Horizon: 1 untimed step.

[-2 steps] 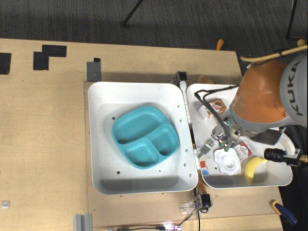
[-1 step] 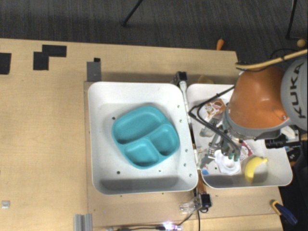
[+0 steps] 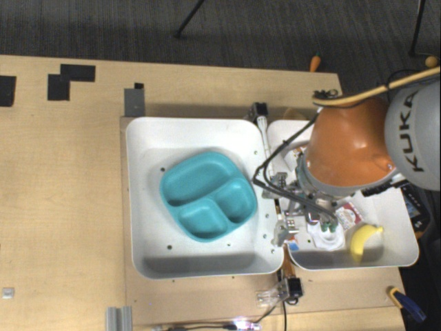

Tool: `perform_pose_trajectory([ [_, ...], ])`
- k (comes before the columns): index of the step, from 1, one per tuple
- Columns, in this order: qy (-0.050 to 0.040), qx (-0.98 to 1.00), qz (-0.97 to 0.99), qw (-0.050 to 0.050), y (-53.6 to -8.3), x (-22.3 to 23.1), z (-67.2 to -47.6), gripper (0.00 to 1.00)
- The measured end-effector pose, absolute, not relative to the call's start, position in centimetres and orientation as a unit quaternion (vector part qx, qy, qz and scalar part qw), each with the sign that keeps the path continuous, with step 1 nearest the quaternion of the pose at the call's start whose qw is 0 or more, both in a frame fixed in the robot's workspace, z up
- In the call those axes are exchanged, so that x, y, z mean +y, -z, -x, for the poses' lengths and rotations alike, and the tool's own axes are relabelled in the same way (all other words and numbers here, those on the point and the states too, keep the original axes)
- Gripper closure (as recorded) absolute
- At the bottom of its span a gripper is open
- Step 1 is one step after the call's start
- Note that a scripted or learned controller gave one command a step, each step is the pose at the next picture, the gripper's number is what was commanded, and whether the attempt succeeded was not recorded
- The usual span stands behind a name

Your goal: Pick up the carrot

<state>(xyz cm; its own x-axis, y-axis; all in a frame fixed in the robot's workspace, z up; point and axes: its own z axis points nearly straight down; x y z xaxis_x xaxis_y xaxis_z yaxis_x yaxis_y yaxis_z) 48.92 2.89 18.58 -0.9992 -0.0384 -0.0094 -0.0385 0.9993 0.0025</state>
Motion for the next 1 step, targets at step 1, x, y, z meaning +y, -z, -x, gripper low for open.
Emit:
perform_pose_trajectory([
  [1, 0.0017, 0.997, 0.071, 0.006, -18.63, -5.98, -52.63, 0.0],
])
